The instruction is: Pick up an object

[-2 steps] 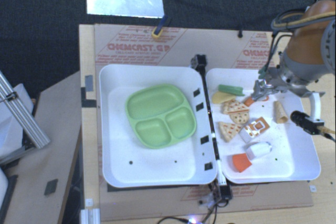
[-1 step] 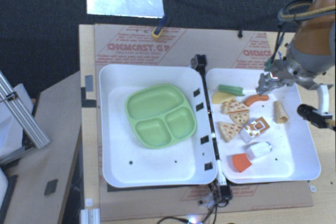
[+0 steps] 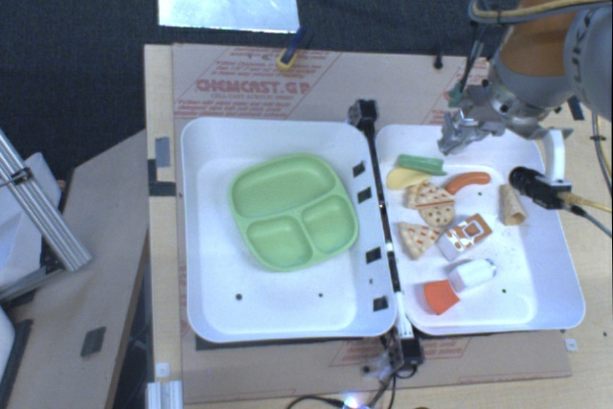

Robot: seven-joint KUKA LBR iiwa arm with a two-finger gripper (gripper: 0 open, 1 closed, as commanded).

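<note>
The gripper [image 3: 452,141] hangs over the right bin's [image 3: 560,297] far edge, grip unreadable. The bean [image 3: 420,164] lies just below; crowded toys could spoil a pick.

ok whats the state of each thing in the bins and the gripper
gripper: above the right bin's far edge, nothing seen in it
green tray: upright in left bin, compartments bare
green stick: flat, right bin
sausage: flat, right bin
cone: on its side
orange block: flat, near front
</note>
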